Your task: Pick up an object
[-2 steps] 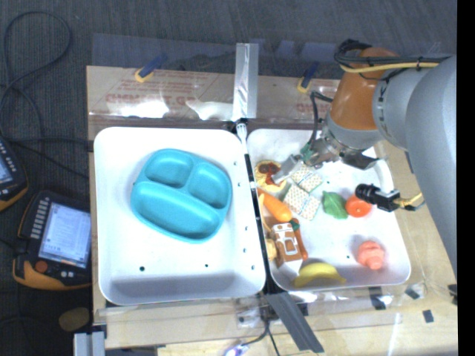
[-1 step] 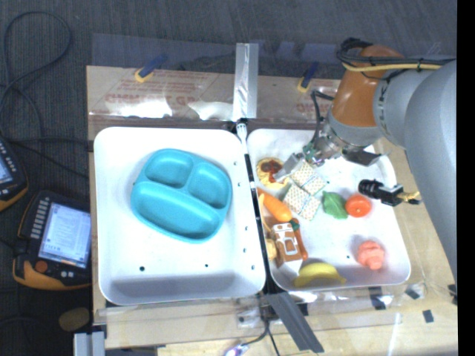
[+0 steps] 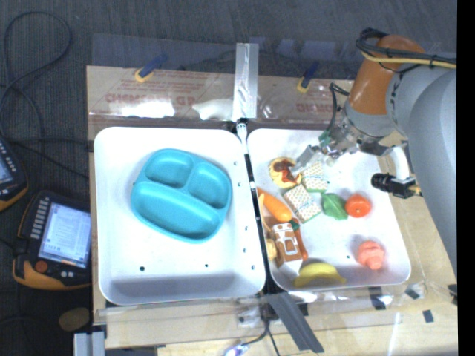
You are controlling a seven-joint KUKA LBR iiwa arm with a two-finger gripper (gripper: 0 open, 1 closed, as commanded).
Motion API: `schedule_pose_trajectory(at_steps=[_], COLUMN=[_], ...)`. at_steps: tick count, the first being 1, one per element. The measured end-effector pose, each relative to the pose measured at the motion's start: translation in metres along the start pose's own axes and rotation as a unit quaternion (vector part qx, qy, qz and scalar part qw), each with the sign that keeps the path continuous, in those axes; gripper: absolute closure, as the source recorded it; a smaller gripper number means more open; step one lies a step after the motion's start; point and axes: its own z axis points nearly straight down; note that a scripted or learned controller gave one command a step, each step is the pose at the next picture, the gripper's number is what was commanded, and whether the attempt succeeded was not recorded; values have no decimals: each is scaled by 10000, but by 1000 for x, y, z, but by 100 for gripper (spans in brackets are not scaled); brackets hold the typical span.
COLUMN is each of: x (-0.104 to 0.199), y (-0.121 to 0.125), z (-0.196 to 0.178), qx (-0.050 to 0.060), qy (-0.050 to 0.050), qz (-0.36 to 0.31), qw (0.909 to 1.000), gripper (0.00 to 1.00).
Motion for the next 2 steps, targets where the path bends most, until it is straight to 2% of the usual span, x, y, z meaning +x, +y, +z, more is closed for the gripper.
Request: schedule_pose_trajectory(at_steps=[1, 2], x=[25, 26], y=[3, 0], z=[12, 0], qx=[116, 200], qy=[-52, -40], qz=[1777, 1759], qw=[9840, 9842], gripper=[0, 100])
